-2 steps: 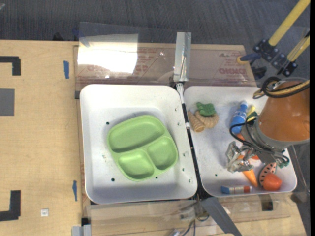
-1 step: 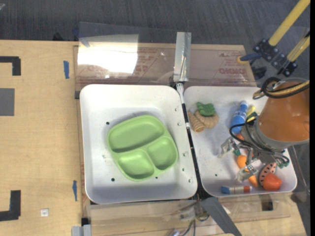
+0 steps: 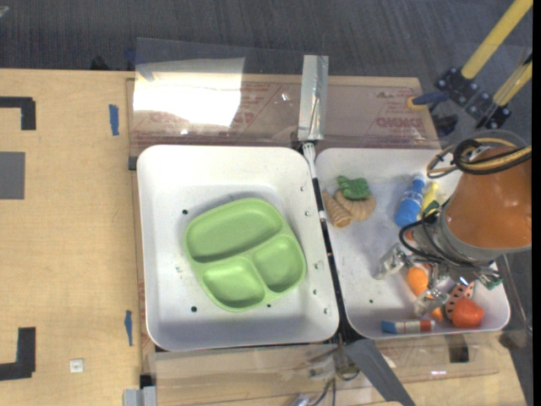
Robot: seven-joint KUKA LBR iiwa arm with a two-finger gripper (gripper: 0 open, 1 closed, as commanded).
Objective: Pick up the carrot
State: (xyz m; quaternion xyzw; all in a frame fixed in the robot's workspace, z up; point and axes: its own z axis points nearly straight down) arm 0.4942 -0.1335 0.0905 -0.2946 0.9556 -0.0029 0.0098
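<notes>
The carrot (image 3: 416, 279), a short orange piece, lies in the right bin (image 3: 363, 311) near its front right. My gripper (image 3: 415, 279) hangs straight over it, under the arm's orange band. One metal finger (image 3: 390, 265) stands to the carrot's left and the other to its lower right. The fingers look spread wider than the carrot, so the gripper is open around it. The carrot rests on the bin floor.
A rounder orange-red item (image 3: 466, 314) and a small marker (image 3: 406, 326) lie by the bin's front wall. Further back are a blue bottle (image 3: 410, 203), a tan pastry (image 3: 347, 210) and a green toy (image 3: 353, 187). The left bin holds a green divided plate (image 3: 245, 252).
</notes>
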